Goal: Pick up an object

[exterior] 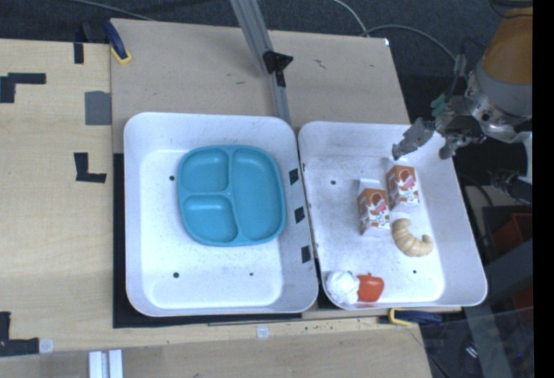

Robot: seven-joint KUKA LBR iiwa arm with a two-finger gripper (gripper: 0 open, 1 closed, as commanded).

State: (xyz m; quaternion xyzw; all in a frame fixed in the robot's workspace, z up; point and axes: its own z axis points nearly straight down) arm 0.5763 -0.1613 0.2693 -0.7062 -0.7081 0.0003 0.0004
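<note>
The gripper (pixel 407 145) hangs over the right bin's (pixel 333 221) far edge, jaw state unclear, just above two cartons (pixel 402 186) near the bin's middle, beside a croissant (pixel 412 238).

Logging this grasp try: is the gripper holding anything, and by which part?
Nothing is held. The gripper hangs above the cartons in the right bin.

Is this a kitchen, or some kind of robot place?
Probably a robot test lab, not a kitchen. A grey and orange robot arm reaches over two white bins on a plywood bench, and the food, like the croissant and small cartons, looks like toys for practice.
</note>
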